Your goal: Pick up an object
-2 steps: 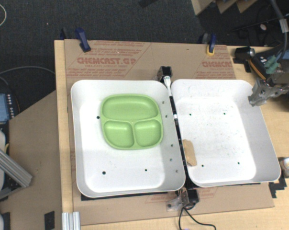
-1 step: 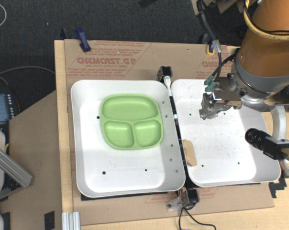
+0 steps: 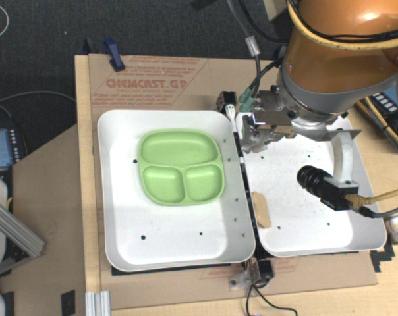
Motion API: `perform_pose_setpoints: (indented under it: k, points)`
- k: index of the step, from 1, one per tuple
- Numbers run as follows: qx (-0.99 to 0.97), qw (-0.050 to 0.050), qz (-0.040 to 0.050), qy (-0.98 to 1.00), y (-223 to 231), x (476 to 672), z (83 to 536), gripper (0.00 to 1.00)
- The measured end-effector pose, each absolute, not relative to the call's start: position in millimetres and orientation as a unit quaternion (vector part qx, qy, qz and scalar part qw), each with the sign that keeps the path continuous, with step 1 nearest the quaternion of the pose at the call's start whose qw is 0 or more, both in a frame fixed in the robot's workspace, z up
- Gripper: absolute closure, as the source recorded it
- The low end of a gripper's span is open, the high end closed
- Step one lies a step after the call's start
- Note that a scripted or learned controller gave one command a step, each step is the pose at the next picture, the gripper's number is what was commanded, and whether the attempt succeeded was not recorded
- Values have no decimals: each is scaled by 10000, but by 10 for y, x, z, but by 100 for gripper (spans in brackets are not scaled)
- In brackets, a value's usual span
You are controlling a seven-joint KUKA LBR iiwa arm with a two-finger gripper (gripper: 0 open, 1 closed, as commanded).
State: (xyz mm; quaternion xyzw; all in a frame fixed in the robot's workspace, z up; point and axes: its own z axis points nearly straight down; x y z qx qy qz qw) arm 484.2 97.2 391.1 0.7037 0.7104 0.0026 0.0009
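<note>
Green divided plate (image 3: 181,166) lies flat mid left bin (image 3: 113,196), well apart from the gripper (image 3: 255,133); gripper low at right bin's (image 3: 298,232) inner top corner, likely probing there; fingers' state cannot be told; nothing seen held.

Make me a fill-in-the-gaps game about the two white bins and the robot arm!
1. The green divided plate lies in the ____ bin.
2. That plate has ____ compartments.
3. The small tan block lies in the right bin, near its ____ edge.
4. The arm has an ____ band above its wrist.

Missing words: left; three; left; orange
</note>
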Motion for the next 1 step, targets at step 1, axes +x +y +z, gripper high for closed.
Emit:
perform_pose_setpoints:
  k: [1]
  points:
    - [7034,-3,14,7108,1749,4784,3864,100]
